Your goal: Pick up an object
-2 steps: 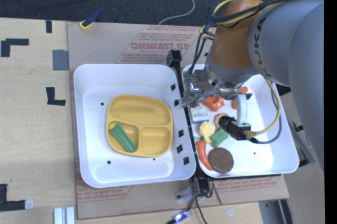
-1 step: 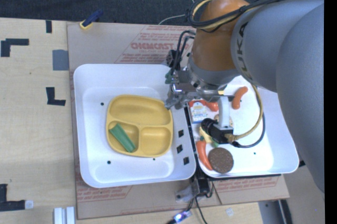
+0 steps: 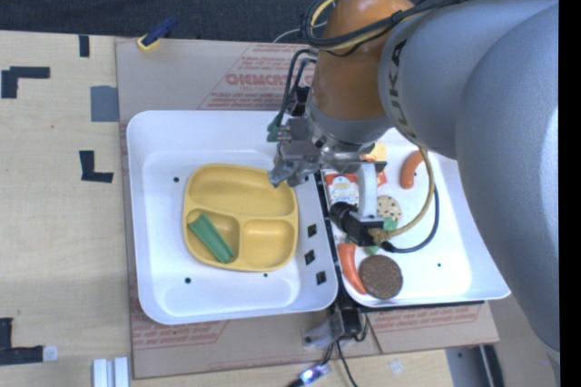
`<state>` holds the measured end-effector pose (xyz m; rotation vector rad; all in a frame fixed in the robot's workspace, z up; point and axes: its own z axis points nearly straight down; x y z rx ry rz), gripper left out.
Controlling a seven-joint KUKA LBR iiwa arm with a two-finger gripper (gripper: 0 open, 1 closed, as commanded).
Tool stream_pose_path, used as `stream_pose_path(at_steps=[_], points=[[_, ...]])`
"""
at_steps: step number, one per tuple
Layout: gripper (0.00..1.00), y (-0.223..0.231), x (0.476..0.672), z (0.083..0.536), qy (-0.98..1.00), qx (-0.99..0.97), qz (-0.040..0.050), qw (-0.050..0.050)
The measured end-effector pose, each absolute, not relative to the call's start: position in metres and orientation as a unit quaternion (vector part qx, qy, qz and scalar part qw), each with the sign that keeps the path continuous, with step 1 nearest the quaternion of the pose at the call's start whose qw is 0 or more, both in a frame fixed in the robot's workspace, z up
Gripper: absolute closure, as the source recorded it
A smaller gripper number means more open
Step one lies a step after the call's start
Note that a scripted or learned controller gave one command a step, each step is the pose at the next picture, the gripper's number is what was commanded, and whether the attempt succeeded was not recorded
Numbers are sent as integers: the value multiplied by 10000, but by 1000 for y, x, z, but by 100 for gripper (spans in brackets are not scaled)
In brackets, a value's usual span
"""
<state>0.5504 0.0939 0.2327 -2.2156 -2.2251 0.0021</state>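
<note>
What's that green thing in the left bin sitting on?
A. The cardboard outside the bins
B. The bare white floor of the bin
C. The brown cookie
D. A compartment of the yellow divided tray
D. The green object lies inside the lower-left compartment of the yellow divided tray, which sits in the left white bin.
</note>
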Motion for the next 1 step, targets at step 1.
stream_pose_path(at_steps=[1], points=[[100,89,542,214,-7076,-7066,25,12]])
